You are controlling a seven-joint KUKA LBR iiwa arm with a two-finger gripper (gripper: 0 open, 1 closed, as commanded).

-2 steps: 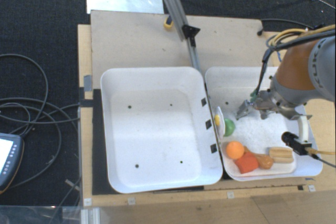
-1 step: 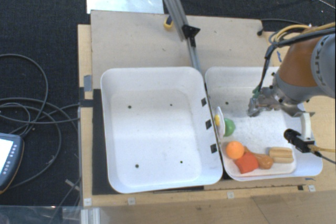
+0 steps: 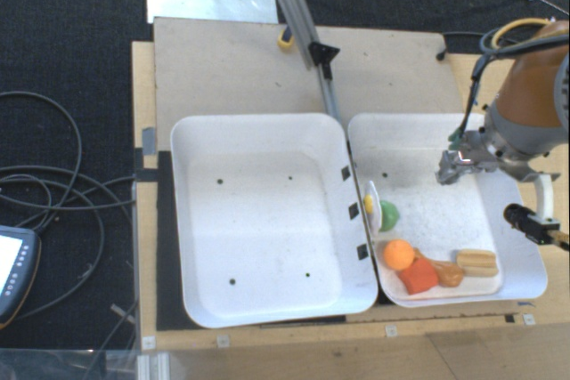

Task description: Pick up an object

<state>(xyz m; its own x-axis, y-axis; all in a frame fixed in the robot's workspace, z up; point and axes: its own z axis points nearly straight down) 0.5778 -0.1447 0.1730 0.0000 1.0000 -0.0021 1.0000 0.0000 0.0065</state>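
Observation:
The right white bin (image 3: 410, 131) holds several small objects along its near side: a green ball (image 3: 389, 214) with a yellow piece (image 3: 369, 206) beside it at the left wall, an orange ball (image 3: 399, 254), a red block (image 3: 417, 278), an orange piece (image 3: 448, 273) and a tan bun-shaped piece (image 3: 476, 262). My gripper (image 3: 450, 167) hangs over the right bin's far right part, above bare floor, well apart from all the objects. Nothing shows in it.
The left white bin (image 3: 258, 127) lies beside the right one, sharing a middle wall. A slanted grey pole (image 3: 294, 4) crosses the back of the bench toward the bins' junction. Cables and a tablet (image 3: 12, 267) lie on the floor at left.

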